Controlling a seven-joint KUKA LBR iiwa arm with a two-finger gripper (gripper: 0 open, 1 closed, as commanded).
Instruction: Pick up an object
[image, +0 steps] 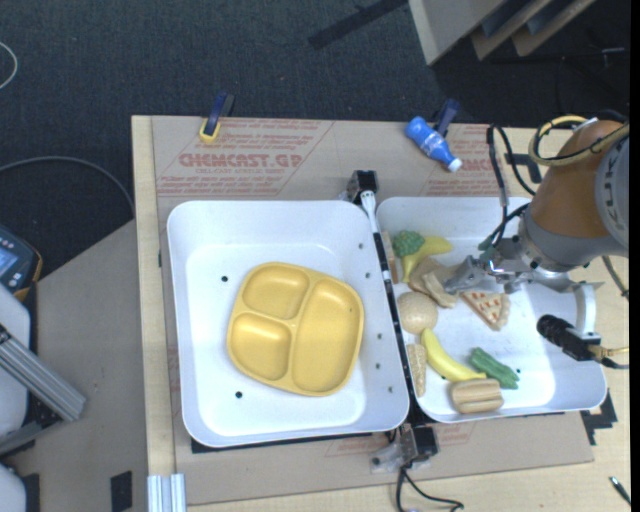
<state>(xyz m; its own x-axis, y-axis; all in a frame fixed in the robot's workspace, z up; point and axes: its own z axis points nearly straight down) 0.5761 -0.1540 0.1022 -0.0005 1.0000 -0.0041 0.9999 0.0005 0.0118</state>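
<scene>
My gripper (468, 278) hangs low over the upper middle of the right bin (570, 390), reaching in from the right. It sits just above a pizza slice (491, 308) and right beside some tan bread-like pieces (424, 281). Whether anything is held cannot be made out. Around it lie a green broccoli (407, 243) with a yellow piece (433, 245), a pale round potato (417, 312), a banana (446, 359), a green pickle (495, 367), a hot dog bun (476, 396) and a corn cob (418, 371).
The left bin (200, 250) holds a yellow divided plate (296, 327). A blue bottle (432, 143) and a yellow-and-blue clamp (213, 119) lie on the board behind the bins. The bins' shared wall runs close to the left of the toys.
</scene>
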